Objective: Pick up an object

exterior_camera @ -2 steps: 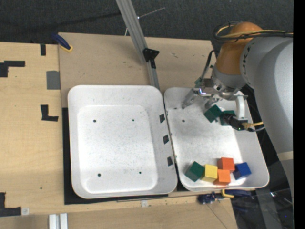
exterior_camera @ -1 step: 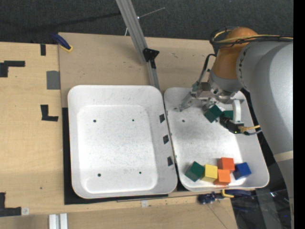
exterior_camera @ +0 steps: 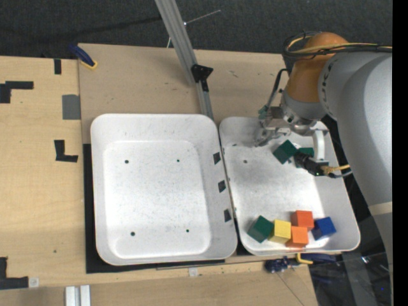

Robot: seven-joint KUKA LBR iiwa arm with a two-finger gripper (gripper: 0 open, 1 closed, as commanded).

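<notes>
Gripper (exterior_camera: 275, 137) low over right bin's (exterior_camera: 255, 190) far end

Hand (exterior_camera: 288, 146) low, arm bent over

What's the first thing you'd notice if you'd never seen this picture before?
The big grey arm with its orange band reaches in from the right over the far end of the right bin, with a dark green block just under it. Next is the bright cluster at that bin's near edge: a green block, a yellow block, two orange blocks and a blue block.
</notes>
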